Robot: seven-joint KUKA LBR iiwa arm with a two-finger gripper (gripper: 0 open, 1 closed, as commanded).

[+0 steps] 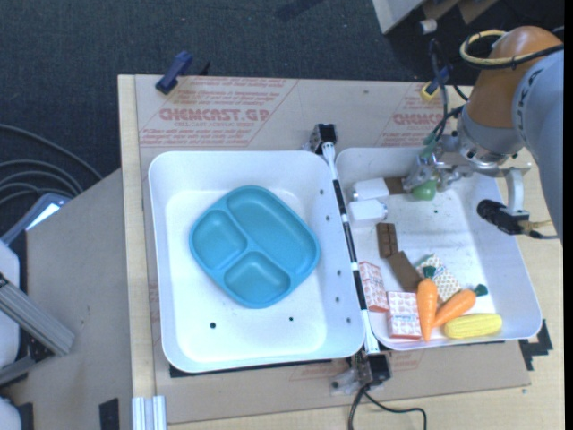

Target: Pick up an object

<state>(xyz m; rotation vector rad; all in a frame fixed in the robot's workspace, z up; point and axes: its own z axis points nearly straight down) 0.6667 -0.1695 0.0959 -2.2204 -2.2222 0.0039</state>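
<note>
My gripper (426, 179) hangs over the far end of the right bin (515, 267), reaching in from the right. A small round green object (422, 188) sits right at its tip, partly covered by it; whether it is gripped is hidden. Nearer in the same bin lie two white blocks (367, 200), a brown chocolate bar (388, 240), two orange carrots (428, 305), a yellow corn cob (473, 326) and red-and-white cartons (403, 313).
The left bin (170, 240) holds a blue divided plate (254, 245). A black clip (323, 136) sits where the two bins meet at the back. Bare white floor lies in the right bin's middle, around (448, 227).
</note>
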